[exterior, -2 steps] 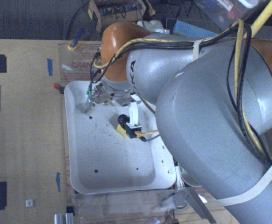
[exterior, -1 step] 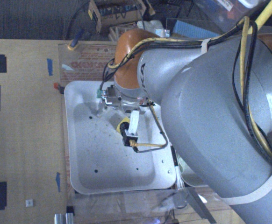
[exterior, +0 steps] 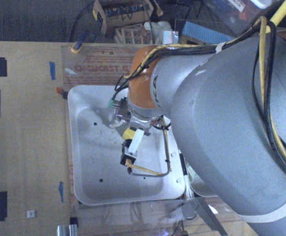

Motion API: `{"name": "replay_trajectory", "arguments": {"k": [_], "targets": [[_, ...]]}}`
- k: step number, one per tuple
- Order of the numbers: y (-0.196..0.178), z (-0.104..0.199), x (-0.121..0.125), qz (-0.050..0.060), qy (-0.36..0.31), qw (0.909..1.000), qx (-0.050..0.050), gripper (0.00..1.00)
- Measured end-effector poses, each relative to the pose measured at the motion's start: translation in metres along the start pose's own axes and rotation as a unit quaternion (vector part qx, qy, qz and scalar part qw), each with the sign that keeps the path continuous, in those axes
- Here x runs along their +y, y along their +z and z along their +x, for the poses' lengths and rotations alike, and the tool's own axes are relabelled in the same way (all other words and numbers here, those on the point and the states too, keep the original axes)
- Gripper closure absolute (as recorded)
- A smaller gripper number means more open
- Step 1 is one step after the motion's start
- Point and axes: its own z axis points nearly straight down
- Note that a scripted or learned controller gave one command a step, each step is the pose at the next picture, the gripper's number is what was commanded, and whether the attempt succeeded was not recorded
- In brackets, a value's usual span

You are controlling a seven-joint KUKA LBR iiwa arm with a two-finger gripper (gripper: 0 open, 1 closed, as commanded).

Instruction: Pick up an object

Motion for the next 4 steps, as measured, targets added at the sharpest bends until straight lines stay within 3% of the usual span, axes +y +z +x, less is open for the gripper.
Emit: {"name": "replay_trajectory", "arguments": {"k": [1,2,3,4], "targets": [[0.002,0.051,-0.062,0.017,0.217,0.9759,-0.008,0.00],[-0.009,0.053,-0.061,0.017,0.216,0.9763,-0.007,1.00],[-0.085,0.021,-0.060,0.017,0.319,0.9474,-0.013,1.00],[-0.063,0.013,-0.027,0.020,0.151,0.9883,-0.010,1.00]]}}
